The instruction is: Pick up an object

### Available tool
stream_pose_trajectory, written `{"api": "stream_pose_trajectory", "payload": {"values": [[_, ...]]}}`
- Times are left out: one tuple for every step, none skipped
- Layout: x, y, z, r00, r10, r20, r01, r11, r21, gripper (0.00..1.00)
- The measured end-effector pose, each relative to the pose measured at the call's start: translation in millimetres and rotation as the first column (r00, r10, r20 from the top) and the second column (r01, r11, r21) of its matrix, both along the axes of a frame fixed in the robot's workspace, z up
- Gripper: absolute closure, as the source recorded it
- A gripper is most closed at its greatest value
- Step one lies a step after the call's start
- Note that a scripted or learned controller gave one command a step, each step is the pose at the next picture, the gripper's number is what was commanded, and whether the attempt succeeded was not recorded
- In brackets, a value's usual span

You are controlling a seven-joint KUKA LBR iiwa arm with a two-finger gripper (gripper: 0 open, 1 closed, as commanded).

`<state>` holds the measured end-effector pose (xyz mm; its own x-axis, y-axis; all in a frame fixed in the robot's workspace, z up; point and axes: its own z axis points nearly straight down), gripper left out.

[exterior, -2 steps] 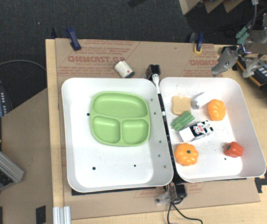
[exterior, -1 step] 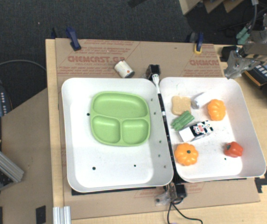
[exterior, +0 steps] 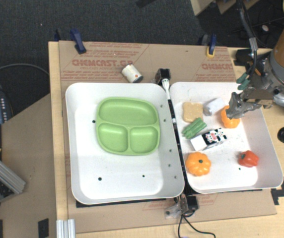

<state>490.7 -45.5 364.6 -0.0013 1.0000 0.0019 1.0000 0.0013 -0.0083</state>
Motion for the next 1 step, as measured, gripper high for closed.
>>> {"api": "stream_pose_trajectory", "payload": {"values": [[-7.9, 74.5, 62.1, 1.000, 0.008, 0.016, -0.008, 1.000, 0.001, 1.00]]}}
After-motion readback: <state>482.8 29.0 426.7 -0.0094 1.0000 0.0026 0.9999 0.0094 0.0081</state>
